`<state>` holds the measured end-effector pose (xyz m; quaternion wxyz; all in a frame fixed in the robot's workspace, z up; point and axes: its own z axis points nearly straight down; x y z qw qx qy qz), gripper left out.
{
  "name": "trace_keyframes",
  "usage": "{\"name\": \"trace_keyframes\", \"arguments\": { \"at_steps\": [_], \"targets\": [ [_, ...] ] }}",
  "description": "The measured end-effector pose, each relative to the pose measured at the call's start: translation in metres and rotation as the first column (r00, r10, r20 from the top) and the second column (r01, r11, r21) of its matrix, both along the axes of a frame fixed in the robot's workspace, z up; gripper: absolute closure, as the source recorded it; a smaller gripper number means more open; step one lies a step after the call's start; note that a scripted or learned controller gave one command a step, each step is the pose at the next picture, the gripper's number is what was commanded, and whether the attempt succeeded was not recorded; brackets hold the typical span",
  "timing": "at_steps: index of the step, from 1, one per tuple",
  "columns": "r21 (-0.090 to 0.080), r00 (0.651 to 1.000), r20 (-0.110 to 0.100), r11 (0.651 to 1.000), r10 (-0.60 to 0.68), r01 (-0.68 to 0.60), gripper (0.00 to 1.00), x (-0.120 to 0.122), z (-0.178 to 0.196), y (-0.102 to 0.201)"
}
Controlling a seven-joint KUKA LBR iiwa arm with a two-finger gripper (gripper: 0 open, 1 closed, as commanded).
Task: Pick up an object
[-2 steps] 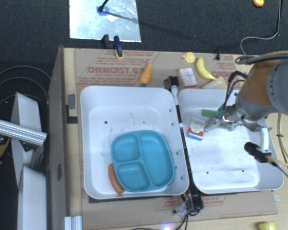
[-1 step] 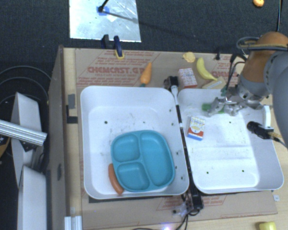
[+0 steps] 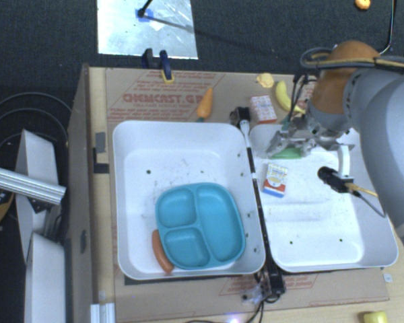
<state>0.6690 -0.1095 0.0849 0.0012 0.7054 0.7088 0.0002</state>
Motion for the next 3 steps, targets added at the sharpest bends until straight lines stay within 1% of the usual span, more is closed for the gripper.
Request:
{"name": "trace_keyframes", "arguments": {
  "at_steps": [1,2,3],
  "targets": [
    [0.001,1.0,0.0,1.0,0.0,0.0,0.0,0.0,0.0,0.0],
    [0.0,1.0,0.0,1.0,0.0,0.0,0.0,0.0,0.0,0.01],
    [0.001,1.0,-0.004,1.0,-0.006,0.006,0.0,-0.065,0.0,-0.029]
  ]
}}
